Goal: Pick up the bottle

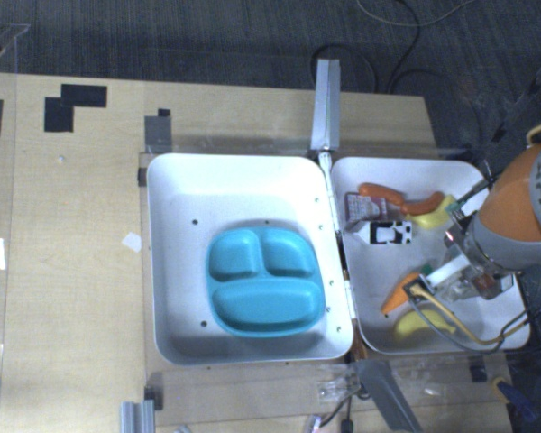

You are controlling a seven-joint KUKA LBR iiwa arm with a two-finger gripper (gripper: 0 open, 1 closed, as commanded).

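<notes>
In the right bin (379, 327), an orange bottle-like thing with a yellow end (426, 207) lies near the far wall. Beside it is a longer orange piece (379, 190). A second orange thing (397, 296) and a yellow thing (412, 324) lie near the front wall. My gripper (473, 280) hangs low over the bin's right front part, just right of those two. Nothing shows between its fingers. The arm's orange band (514, 210) rises behind it and hides the bin's right side.
A grey packet (359, 207) and a small black-and-white thing (389, 233) lie in the right bin's left half. In the left bin (176, 242) lies a blue divided plate (266, 278). A metal post (327, 106) stands behind the wall between the bins.
</notes>
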